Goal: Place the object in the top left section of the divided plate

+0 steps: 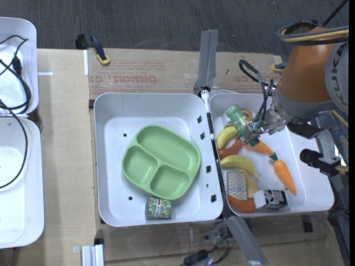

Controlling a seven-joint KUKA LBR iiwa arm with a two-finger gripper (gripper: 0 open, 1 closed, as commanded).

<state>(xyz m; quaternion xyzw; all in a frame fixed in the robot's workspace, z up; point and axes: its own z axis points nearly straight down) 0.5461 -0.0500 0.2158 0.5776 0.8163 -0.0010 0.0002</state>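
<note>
The green divided plate [125, 160] lies in the left bin [105, 121], turned at an angle, its one long section toward the upper left and two smaller ones toward the lower right. All three sections hold nothing. My gripper [252, 129] hangs low in the right bin [313, 201], near its upper left corner, over a cluster of toy foods. Right beside it are a pale green piece [236, 115], a yellow banana [224, 137] and a small carrot [263, 145]. No item can be seen held in it.
The right bin also holds a second banana [238, 162], a larger carrot [284, 175], a cracker box [237, 185], an orange piece [242, 204] and a small black-and-white carton [273, 199]. A small can [158, 208] lies at the left bin's front edge, below the plate.
</note>
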